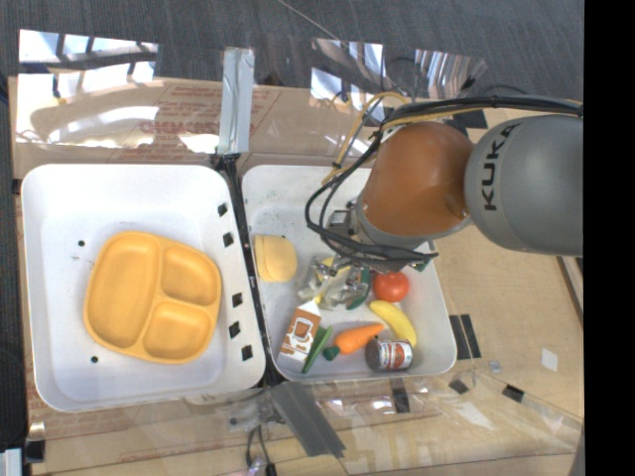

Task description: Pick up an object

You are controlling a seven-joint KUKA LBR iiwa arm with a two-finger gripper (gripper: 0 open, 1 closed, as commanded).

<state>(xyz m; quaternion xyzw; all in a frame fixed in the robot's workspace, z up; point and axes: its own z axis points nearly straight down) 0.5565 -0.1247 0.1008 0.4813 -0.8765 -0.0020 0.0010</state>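
the gripper (340, 284) is seen low in the right bin (260, 188), finger state can't be told. toys are crammed lower right: tomato (392, 286), banana (393, 320), carrot (353, 340), can (390, 355). upper-left floor is left open.

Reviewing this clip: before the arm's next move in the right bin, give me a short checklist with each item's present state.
1. Gripper is low over the right white bin: ok.
2. An object sits between its fingers: cannot tell; the orange wrist band blocks much of it.
3. Nearest targets, the red tomato and yellow banana, lie uncovered: ok.
4. Carrot, brown carton and small can crowd together: not ok for a clean grasp.
5. Yellow divided tray in the left bin is away from the arm: ok.
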